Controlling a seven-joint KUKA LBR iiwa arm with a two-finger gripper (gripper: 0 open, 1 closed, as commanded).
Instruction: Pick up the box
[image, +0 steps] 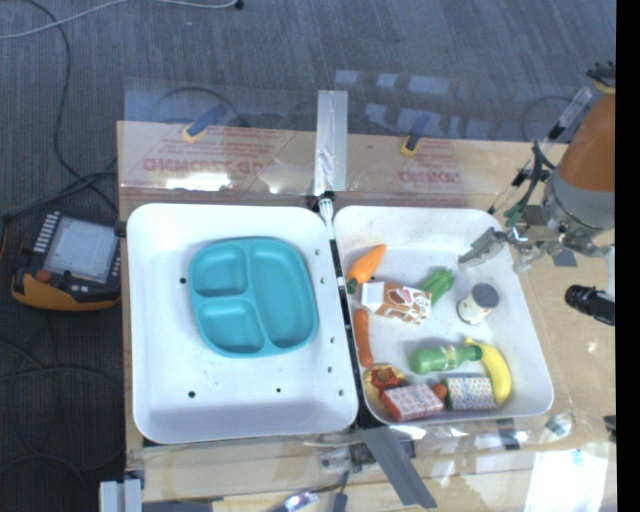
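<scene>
The gripper (490, 245) hangs at the top right corner of the right bin (537, 350), well away from the box (412, 402).

The arm (590, 165) comes in from the right, and the finger I can make out is a thin grey one slanting down toward the bin floor; I cannot tell whether the jaws are apart or together, and nothing shows between them. The box, small and reddish, lies flat at the front edge of the right bin, down at the opposite end from the gripper, just beside a second patterned box (470, 392). Between the box and the gripper lie a green bottle (445, 357), a banana (495, 368), a small round jar (479, 302) and a printed packet (398, 301). A carrot (365, 263) sits near the divider. The left bin (150, 400) holds a blue sectioned tray (250, 295).
</scene>
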